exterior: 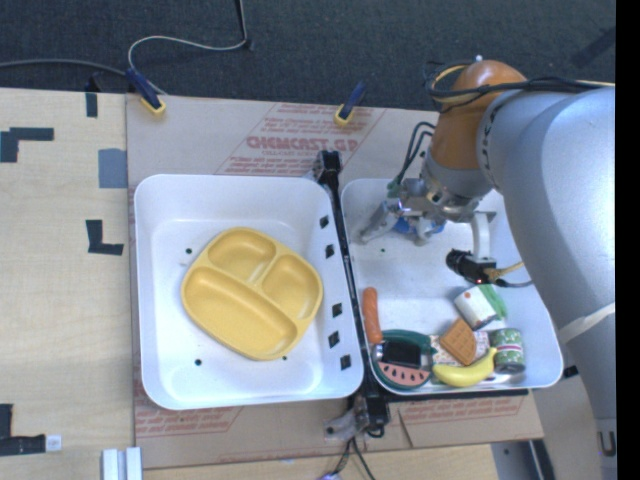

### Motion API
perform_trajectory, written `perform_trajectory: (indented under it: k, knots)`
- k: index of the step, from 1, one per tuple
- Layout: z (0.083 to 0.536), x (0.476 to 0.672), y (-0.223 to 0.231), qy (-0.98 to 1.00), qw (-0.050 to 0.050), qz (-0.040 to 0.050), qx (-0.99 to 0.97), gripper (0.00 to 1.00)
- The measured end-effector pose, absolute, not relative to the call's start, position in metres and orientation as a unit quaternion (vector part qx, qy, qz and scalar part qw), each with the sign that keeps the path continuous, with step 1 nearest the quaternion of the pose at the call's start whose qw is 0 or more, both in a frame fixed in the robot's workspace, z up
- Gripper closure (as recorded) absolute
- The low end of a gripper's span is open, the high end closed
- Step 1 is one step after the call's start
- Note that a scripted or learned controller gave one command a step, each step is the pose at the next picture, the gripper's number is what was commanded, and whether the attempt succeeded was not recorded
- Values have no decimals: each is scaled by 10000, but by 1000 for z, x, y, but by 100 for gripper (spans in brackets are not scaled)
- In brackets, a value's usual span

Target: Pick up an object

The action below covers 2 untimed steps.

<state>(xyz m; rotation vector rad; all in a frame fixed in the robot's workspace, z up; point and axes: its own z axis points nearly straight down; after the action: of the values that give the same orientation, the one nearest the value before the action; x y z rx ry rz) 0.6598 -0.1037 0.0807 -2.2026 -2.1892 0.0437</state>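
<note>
the end effector (400, 218) hangs over the right shallow white bin (420, 268), whether gripping anything i cannot tell. toy foods, like the yellow plastic banana (466, 372), lie along its near edge.

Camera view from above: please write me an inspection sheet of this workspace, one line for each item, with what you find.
Surface: two shallow white bins side by side, left bin and right bin, on brown cardboard over a wooden bench.
Job's things: carrot, watermelon slice, banana, cracker and two small cans, all crowded at the right bin's near end.
Clutter: yellow divided plate lying flat in the left bin.
Grippers: gripper over the right bin's far end, apart from the toys; nothing seen between its fingers.
Cables: black cable on the dark floor; wires at the wrist.
Surroundings: two yellow-blue clamps on the cardboard's far edge.
</note>
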Motion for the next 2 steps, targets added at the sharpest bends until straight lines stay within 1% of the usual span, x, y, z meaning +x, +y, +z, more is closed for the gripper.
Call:
perform_trajectory:
  k: [1,2]
  knots:
    - [90,659,-106,-7048,165,164,-7090,100]
    - [90,659,-106,-7047,169,167,-7091,0]
